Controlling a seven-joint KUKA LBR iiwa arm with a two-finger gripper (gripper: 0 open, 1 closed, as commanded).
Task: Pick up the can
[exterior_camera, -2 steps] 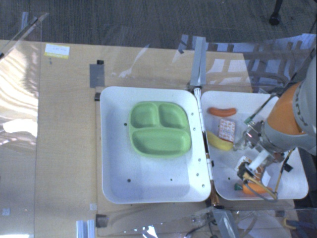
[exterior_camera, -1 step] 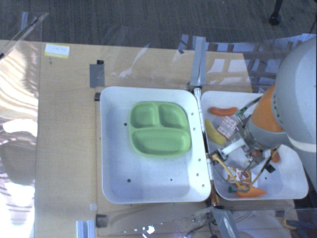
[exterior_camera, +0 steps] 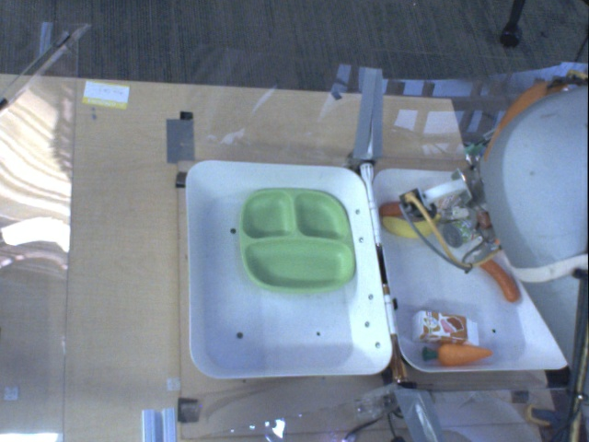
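At the bottom of the frame, in the near corner of the right bin (exterior_camera: 433, 279), lies a small white object with a red and brown label (exterior_camera: 442, 326). I take it for the can, lying on its side, though I am not fully sure. An orange carrot (exterior_camera: 463, 354) touches its lower edge. Further up, an orange stick-like piece (exterior_camera: 502, 282) rests near the right wall. Above it the gripper (exterior_camera: 451, 217) hangs low over the upper part of this bin, among cables. Whether it is spread or pressed together I cannot tell, and nothing is seen held in it. Just beside it, on the left, are a yellow piece (exterior_camera: 400, 226) and another orange piece (exterior_camera: 390, 210). So the step in hand seems to be the approach. The next move, I think, calls for going toward the lower part of the frame, over the can, and avoiding the carrot. The left bin (exterior_camera: 276, 334) holds a green divided plate (exterior_camera: 297, 240) in its upper half, with nothing in its three compartments.
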